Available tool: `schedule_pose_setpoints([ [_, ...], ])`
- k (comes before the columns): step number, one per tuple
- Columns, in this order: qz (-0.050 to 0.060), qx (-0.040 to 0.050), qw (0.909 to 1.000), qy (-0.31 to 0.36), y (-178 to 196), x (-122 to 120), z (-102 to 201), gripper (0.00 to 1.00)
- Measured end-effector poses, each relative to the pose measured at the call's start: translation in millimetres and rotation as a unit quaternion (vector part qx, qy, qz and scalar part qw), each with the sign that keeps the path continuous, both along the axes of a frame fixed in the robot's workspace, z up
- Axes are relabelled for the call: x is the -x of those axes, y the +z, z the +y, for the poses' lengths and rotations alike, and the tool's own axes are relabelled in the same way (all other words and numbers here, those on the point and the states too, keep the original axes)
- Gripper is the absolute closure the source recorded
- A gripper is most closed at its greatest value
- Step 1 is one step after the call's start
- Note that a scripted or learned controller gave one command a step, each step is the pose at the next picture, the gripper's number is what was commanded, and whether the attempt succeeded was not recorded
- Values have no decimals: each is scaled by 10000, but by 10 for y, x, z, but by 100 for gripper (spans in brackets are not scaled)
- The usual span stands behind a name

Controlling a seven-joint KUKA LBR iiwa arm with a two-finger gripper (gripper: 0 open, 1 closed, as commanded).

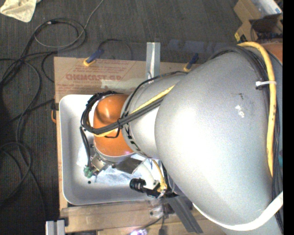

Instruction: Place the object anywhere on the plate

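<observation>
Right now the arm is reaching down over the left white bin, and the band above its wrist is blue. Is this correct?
Not quite. In the camera view the arm does reach down over the left white bin, but the band above its wrist is orange, not blue.

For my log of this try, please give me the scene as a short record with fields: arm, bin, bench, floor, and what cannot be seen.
arm: grey KUKA arm with orange band, reaching from the right, covering most of the bench
wrist end: low over the left white bin, near its lower left part
bench: cardboard sheet under the bin, with red print
floor: dark carpet, black cables, a crumpled cloth top left
hidden: plate, object and jaws cannot be told
</observation>
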State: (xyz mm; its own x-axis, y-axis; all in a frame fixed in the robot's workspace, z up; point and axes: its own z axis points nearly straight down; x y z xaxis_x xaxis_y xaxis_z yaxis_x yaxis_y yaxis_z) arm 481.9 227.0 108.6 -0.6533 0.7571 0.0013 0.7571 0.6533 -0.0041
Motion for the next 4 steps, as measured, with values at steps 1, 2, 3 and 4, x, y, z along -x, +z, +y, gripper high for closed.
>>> schedule_pose_setpoints([
  [1, -16, 1, 9950, 1001, 751, -19, -486, 100],
  [2, -7, -7, 9983, -581, -57, -3, 46, 100],
  [3, -12, 3, 10000, -54, 783, -14, -253, 100],
  [4, -2, 17, 9883, -1528, 599, -3, -76, 100],
])
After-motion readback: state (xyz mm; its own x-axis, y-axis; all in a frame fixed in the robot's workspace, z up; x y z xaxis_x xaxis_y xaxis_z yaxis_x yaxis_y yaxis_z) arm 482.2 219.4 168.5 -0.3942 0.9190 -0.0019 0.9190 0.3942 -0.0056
